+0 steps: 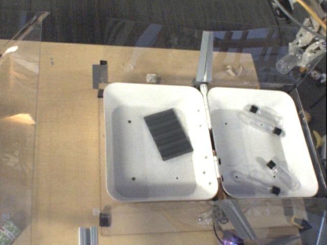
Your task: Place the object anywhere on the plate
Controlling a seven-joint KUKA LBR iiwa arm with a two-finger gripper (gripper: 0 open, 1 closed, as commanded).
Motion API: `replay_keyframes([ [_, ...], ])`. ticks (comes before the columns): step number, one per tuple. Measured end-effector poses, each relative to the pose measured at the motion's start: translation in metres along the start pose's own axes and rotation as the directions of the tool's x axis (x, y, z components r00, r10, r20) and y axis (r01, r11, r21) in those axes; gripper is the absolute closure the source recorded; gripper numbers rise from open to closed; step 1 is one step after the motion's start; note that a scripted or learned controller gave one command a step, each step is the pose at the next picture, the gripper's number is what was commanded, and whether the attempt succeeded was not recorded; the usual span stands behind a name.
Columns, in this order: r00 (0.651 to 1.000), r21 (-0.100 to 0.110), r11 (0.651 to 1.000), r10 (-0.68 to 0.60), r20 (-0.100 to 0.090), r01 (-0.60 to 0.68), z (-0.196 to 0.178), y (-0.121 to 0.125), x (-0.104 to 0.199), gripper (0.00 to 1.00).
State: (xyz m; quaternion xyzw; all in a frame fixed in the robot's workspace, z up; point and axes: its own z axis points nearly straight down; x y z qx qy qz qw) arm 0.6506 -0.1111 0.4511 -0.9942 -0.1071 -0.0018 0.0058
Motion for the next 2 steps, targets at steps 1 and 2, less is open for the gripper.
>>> replay_keyframes([
  [1,1.000,0.005,1.000,-0.004,0.000,0.004,-0.0094,-0.0016,0.0010,1.00],
  [2,1.000,0.010,1.000,-0.009,0.000,0.009,-0.0181,-0.0032,0.0021,1.00],
])
